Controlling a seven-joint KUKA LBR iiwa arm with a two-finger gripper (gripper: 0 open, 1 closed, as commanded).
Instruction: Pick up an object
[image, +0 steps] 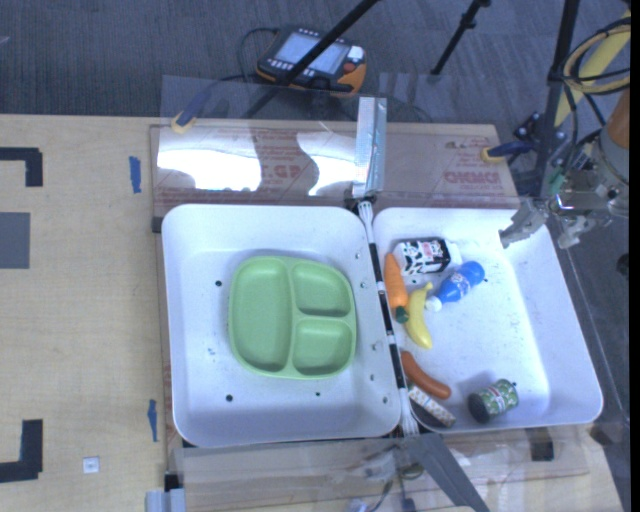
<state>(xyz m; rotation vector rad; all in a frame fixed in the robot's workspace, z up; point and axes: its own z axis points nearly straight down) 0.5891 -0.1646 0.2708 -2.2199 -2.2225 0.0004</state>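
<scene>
Pincer (545, 222) up at the top right corner of the right bin (560, 330), hanging over the rim, and whether it is spread or closed I cannot tell from this angle; nothing visible in its grasp. Down in that bin the objects are all lying untouched. A small black-and-white carton (421, 255) sits near the top left, with a blue bottle (459, 283) just beside it to the right. Along the left wall, an orange carrot (396, 283) lies lengthwise, a yellow banana (419, 317) right next to it, the two close enough that I cannot say whether they touch. Lower down, a reddish sausage (426, 375) lies at a slant, a brush-like item (432, 408) just below it by the bottom rim, and a dark green can (493, 399) on its side, a little to the right. Over in the left bin (190, 300), a green divided plate (293, 316) rests in the middle. Both bins sit on the wooden table (80, 300).
</scene>
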